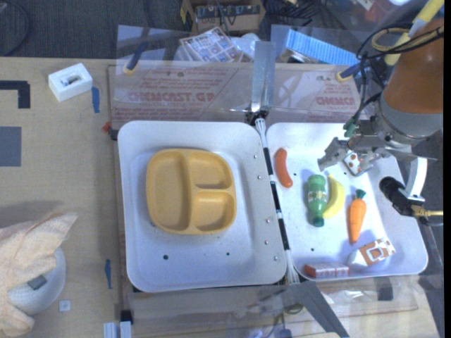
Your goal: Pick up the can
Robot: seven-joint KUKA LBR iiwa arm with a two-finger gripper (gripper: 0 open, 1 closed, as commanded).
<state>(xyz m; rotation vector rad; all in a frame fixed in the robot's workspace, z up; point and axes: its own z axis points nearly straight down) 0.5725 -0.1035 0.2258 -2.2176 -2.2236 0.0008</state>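
Gripper (352, 151) is hung low over the back part of the right bin (417, 260), arm reaching in from the right. A small white-and-red item directly under it is taken to be the can (352, 163), too small for certainty. Whether the gripper is wide or narrow cannot be told, and no hold on the can can be confirmed. Gripper is judged to be placed there for a top-down grab.

Banana (337, 197) and green bottle (316, 198) are laid touching each other, just in front of the can. Carrot (356, 218) is near on the front-right, sausage (283, 167) is by the wall shared with the left bin (134, 189). A small carton (373, 252) is parked in the front corner.

Open floor is left behind and to the left of the can. Back wall is near, so a straight vertical lift is judged safest. A yellow tray (190, 189) is held in the left bin, well apart
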